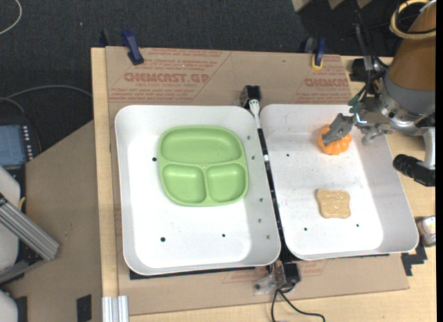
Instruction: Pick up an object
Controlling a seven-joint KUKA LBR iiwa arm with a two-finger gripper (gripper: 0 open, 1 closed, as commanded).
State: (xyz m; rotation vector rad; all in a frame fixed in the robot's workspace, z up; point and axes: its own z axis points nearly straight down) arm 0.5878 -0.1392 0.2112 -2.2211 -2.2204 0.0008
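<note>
Camera view: arm [408, 71] enters from right, gripper [339, 131] angled down onto orange obj [335, 142], far right bin [374, 189]; finger state indeterminate.

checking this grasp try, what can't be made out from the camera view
- Hand: small and blurred at the orange object; grip or mere contact cannot be told.
- Orange object: its top is covered by the hand, so its kind is unclear.
- Arm: cut off by the right edge.
</note>
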